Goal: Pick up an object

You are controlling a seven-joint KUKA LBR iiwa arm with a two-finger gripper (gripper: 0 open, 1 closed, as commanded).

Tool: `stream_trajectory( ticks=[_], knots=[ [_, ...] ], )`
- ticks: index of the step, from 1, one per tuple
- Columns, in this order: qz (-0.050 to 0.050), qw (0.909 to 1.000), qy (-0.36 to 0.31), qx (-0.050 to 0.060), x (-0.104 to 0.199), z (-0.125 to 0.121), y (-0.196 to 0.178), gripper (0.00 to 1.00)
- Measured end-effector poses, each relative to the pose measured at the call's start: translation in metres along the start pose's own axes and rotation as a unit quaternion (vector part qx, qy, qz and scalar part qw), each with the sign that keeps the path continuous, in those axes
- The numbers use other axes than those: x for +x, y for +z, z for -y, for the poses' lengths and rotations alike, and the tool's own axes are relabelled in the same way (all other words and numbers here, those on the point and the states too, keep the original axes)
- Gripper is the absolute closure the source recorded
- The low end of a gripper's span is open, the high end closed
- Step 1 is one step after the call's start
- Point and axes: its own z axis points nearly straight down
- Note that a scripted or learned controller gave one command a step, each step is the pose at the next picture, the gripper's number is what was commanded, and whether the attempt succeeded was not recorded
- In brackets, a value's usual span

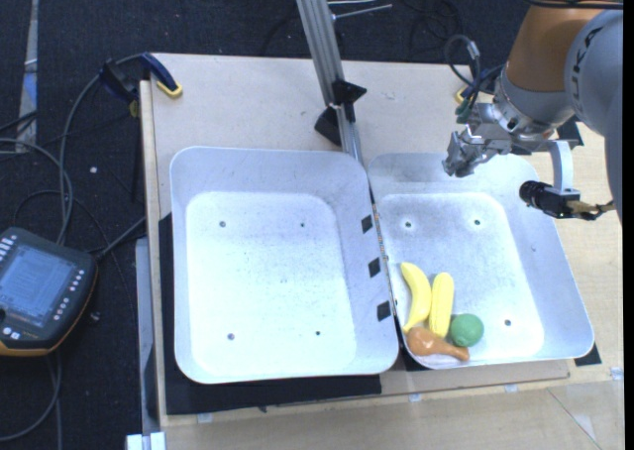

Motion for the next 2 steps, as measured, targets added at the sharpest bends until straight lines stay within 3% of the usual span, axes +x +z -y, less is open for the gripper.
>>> stream_trajectory(
  ticks=[1, 2],
  knots=[
    [0.000, 1.0000, 0.000, 0.001, 0.000, -0.001, -0.022, 1.00],
    [-0.001, 1.0000, -0.001, 0.001, 0.053, 0.018, -0.034, 1.00]
  ],
)
